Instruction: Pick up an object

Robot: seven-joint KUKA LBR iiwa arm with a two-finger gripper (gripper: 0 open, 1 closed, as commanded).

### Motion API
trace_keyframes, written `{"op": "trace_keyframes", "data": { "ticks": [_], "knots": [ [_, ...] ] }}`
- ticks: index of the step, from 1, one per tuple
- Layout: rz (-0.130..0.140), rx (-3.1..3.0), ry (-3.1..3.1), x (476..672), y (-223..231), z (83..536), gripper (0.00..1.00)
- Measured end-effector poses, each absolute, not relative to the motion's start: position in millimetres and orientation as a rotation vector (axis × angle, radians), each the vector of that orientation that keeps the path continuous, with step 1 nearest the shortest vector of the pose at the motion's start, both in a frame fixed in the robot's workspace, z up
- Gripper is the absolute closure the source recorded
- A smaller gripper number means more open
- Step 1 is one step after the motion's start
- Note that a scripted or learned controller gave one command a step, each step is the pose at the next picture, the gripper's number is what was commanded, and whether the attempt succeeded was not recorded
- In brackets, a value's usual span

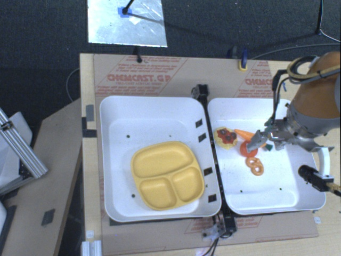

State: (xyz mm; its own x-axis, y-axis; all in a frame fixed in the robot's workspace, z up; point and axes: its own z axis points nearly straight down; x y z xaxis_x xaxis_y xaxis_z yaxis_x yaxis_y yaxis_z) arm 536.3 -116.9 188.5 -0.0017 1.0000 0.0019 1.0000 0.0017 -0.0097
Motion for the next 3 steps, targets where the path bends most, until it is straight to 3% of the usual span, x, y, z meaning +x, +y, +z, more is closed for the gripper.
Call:
{"op": "trace_keyframes", "data": {
  "ticks": [1, 3],
  "knots": [
    [-0.001, -2.218, -2.226, 539.1, -117, 193, 0.00],
    [0.000, -2.221, -2.223, 528.9, -115, 89, 0.00]
  ]
}}
